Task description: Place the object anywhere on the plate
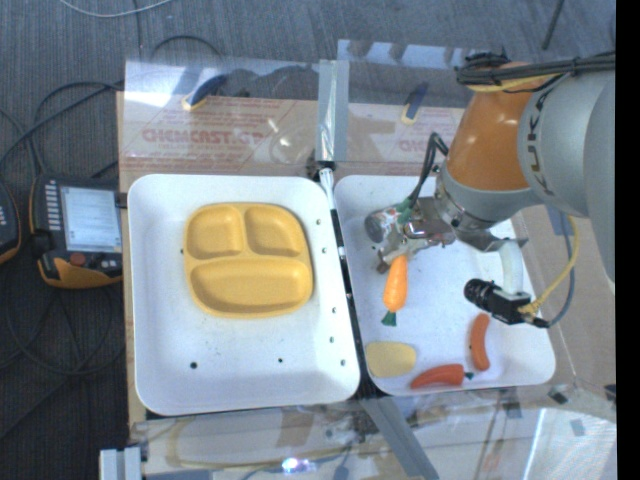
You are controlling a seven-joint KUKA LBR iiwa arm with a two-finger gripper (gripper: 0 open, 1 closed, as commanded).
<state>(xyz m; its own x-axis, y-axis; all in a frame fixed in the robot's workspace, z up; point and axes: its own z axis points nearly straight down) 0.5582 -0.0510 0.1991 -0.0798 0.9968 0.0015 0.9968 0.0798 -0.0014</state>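
Observation:
A yellow plate with three compartments lies in the left bin. In the right bin, an orange carrot with a green stem end points down toward the front. My gripper is directly over the carrot's upper end. Its fingers stand on either side of that end and are shut on it. The gripper is to the right of the plate, across the wall between the bins.
A pale yellow potato-shaped piece, a red pepper and a small orange-red piece lie along the right bin's front. A black fitting on the arm's cable hangs over the right side. A metal divider stands behind the bins.

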